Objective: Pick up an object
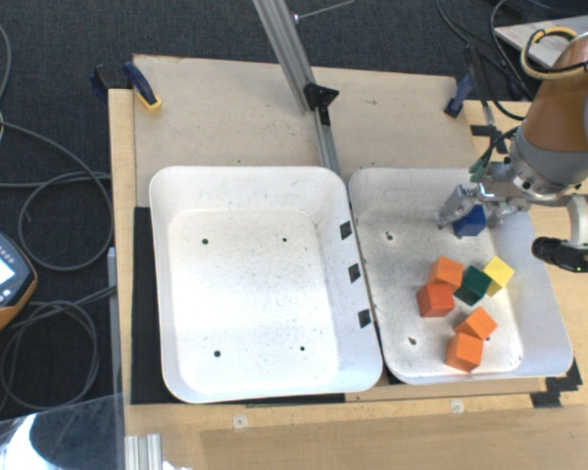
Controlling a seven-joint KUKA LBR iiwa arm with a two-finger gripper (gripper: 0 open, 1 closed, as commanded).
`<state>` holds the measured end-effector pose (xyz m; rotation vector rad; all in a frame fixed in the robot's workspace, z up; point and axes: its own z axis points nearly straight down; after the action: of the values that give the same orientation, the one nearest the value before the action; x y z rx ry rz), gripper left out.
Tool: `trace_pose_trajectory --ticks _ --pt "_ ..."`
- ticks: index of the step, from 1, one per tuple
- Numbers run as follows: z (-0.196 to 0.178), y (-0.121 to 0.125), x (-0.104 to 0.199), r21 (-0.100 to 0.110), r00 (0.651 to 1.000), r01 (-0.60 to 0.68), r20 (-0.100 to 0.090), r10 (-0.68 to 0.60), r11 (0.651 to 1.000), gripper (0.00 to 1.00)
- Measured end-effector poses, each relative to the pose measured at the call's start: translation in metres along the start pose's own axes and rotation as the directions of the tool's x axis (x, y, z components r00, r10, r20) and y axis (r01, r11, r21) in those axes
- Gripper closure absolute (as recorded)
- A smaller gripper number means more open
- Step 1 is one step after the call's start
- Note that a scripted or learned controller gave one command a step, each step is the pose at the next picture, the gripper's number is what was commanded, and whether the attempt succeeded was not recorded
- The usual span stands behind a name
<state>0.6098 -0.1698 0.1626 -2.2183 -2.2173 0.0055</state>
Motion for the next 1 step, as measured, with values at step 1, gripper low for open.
trace_pose_trajectory --ticks 1 --pt "0.0436 -0.0020 0.0052 0.000 1.000 0.001 -0.001 -0.001 1.000 0.00"
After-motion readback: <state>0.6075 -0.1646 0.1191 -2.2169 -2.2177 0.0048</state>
